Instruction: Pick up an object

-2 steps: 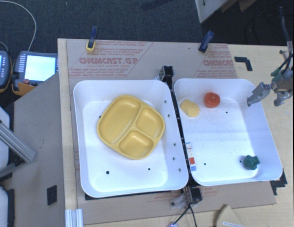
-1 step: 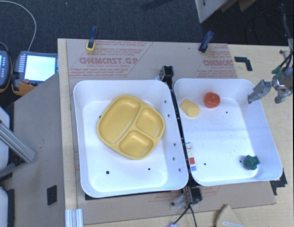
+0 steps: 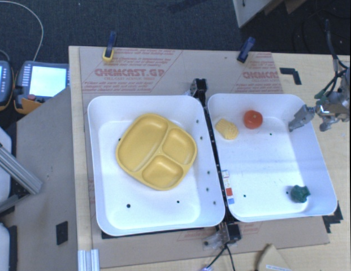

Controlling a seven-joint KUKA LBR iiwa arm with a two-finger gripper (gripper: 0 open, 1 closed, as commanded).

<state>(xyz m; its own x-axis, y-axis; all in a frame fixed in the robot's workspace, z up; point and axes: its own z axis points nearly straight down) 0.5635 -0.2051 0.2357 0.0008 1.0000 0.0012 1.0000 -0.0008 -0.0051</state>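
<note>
The right bin (image 3: pixel 277 208) holds three small things: a red round object (image 3: pixel 252 119) near its far edge, a pale yellow lumpy object (image 3: pixel 226 129) just left of it, and a dark green object (image 3: pixel 300 193) in the near right corner. My gripper (image 3: pixel 312 121) hovers over the bin's far right edge, about a hand's width right of the red object. Its fingers are spread open and hold nothing.
A yellow divided plate (image 3: pixel 156 151) lies in the left bin (image 3: pixel 107 208). A black divider with clamps (image 3: pixel 199 87) runs between the two bins. Blue clamps (image 3: pixel 246 49) hold the cardboard sheet at the back. Screens (image 3: pixel 45 81) stand off the bench at the left.
</note>
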